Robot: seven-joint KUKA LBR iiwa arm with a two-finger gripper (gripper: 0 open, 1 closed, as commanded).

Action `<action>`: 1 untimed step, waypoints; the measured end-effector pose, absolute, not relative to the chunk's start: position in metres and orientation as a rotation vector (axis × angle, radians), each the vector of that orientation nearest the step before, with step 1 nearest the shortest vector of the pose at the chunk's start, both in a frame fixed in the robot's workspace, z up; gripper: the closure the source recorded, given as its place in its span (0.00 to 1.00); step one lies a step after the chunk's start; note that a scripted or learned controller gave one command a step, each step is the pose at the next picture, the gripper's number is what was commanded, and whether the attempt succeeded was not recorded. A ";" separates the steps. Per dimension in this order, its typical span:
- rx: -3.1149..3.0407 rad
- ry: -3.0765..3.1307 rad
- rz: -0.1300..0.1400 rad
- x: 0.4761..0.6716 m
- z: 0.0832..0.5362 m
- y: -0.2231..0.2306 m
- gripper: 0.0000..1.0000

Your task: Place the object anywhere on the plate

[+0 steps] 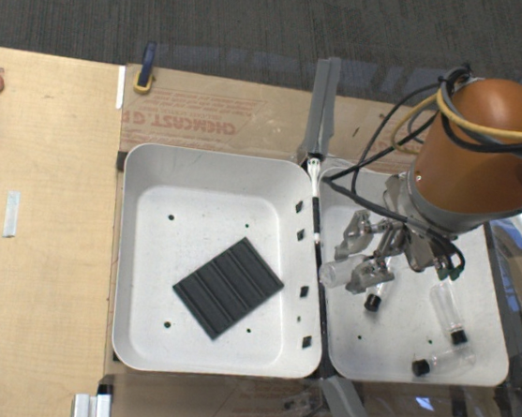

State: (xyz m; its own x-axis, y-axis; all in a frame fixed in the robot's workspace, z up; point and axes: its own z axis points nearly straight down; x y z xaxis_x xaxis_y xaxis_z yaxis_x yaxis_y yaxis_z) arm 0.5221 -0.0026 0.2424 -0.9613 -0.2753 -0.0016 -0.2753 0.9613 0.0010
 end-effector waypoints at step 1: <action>-0.728 3.053 0.003 0.541 0.287 0.063 1.00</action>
State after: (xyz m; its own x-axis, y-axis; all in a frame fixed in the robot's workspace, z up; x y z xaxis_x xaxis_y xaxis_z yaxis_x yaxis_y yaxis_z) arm 0.5411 0.0634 0.2870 -0.8923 -0.4514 -0.0035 -0.4515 0.8923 0.0008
